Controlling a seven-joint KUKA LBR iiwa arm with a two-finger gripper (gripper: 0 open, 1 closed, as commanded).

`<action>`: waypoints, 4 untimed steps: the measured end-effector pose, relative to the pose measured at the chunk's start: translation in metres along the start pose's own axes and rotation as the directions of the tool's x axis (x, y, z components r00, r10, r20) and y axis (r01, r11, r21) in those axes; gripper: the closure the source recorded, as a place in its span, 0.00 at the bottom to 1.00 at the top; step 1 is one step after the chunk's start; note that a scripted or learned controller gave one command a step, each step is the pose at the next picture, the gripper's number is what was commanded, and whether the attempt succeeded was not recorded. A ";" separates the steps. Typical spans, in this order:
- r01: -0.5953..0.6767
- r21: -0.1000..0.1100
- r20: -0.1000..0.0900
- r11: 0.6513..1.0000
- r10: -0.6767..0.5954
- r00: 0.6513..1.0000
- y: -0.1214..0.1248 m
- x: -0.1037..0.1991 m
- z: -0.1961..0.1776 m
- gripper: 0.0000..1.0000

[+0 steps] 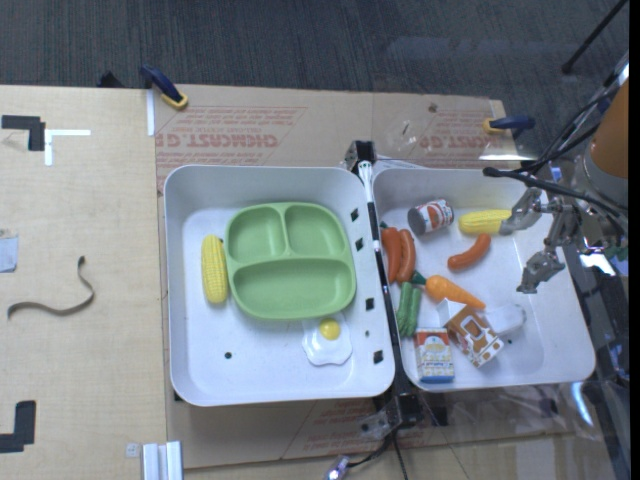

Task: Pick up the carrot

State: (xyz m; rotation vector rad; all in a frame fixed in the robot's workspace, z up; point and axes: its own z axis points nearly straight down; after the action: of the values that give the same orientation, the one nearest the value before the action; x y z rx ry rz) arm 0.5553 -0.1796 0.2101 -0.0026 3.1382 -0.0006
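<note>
The carrot (453, 290), orange with a small green top at its left end, lies flat in the middle of the right bin (560, 363). A red sausage (470, 253) is just above it and a green vegetable (408, 308) just to its left. My gripper (532, 241) hangs over the right side of that bin, to the right of and slightly above the carrot, clearly apart from it. Its two fingers are spread, so it is open, and there is nothing between them.
The right bin also holds a can (431, 217), a yellow corn cob (485, 221), two hot dogs (398, 253), a small carton (434, 356) and an orange-patterned box (475, 334). The left bin (190, 368) holds a green divided plate (291, 260), a corn cob (213, 268) and a fried egg (329, 343).
</note>
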 end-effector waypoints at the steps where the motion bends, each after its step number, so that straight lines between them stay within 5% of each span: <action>1: -0.074 -0.004 0.022 0.997 0.074 0.997 0.082 -0.015 0.097 0.00; 2: -0.377 -0.001 0.002 0.926 0.377 0.926 0.081 0.019 0.116 0.00; 3: -0.521 0.001 0.001 0.853 0.521 0.853 0.064 -0.005 0.118 0.00; 4: -0.518 0.002 0.004 0.855 0.518 0.855 0.064 -0.007 0.108 1.00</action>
State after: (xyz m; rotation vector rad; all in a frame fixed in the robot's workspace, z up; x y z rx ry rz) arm 0.5622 -0.1155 0.1020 0.8414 3.0202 -0.0036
